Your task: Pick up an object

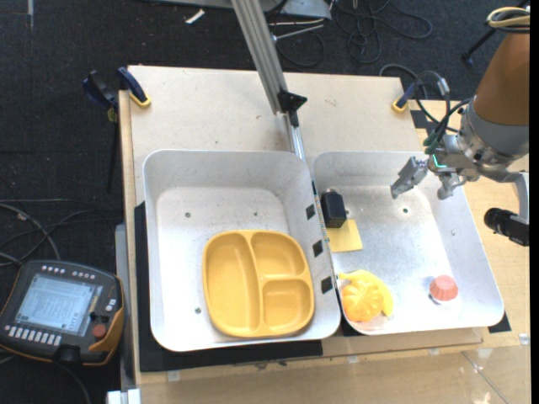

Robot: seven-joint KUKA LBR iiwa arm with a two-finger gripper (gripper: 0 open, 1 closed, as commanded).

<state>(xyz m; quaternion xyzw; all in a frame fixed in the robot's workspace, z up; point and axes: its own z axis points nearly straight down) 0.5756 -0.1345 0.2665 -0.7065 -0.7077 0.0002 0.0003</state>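
I see the beige tabletop (pixel 210 108) carrying two white bins. The left bin (pixel 168 183) holds a yellow divided plastic tray (pixel 257 283). The right bin (pixel 472 259) holds a yellow crumpled soft object (pixel 365 296) at 7 o'clock and a small pink cup (pixel 443 289) at 5 o'clock. My pincer (pixel 429 178) hangs spread wide at 12 o'clock, holding nothing.

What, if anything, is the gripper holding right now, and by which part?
Nothing is held. The gripper hangs open above the right bin, nothing between its fingers, apart from the yellow object and small pink object.

A robotics lab: teach pendant (pixel 59 305) on dark carpet, loose cables (pixel 370 15), clamped bench (pixel 219 112).
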